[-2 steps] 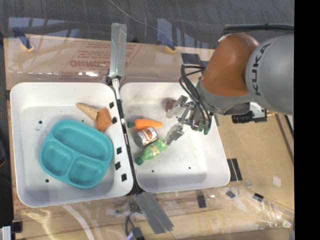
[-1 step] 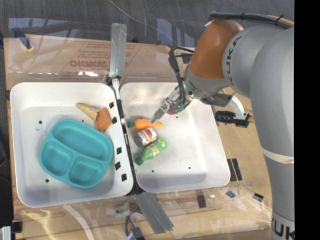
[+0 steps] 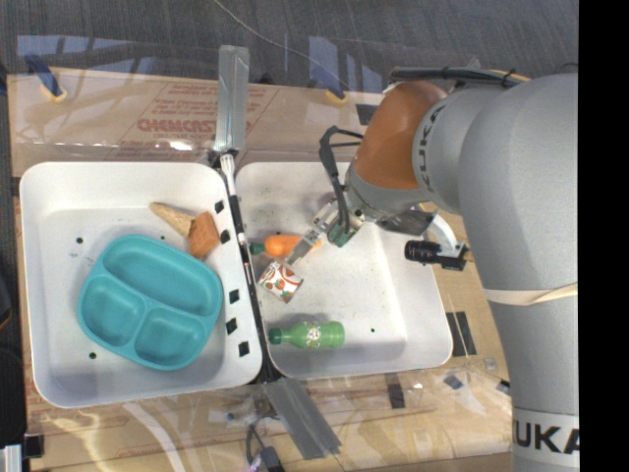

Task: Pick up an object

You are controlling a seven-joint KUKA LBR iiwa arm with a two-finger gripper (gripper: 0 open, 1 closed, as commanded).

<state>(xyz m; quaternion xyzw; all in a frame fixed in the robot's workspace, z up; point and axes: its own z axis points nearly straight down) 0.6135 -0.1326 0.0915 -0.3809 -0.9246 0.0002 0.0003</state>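
Observation:
The right bin [image 3: 425,346] holds three small objects. An orange carrot-like piece with a green end [image 3: 278,245] lies near the bin's left wall. Just below it sits a red and white patterned block [image 3: 279,281], and a green bottle [image 3: 313,335] lies on its side near the front wall. My gripper [image 3: 307,244] reaches down from the right at a slant, its tip right beside the orange piece and just above the patterned block. Nothing is visibly lifted off the bin floor.
The left bin [image 3: 44,362] holds a teal divided plate [image 3: 147,303], a tan cone [image 3: 172,215] and a brown wedge [image 3: 204,234] by the divider. The grey arm [image 3: 511,185] covers the right bin's far right side. A metal bar [image 3: 232,96] stands behind the divider.

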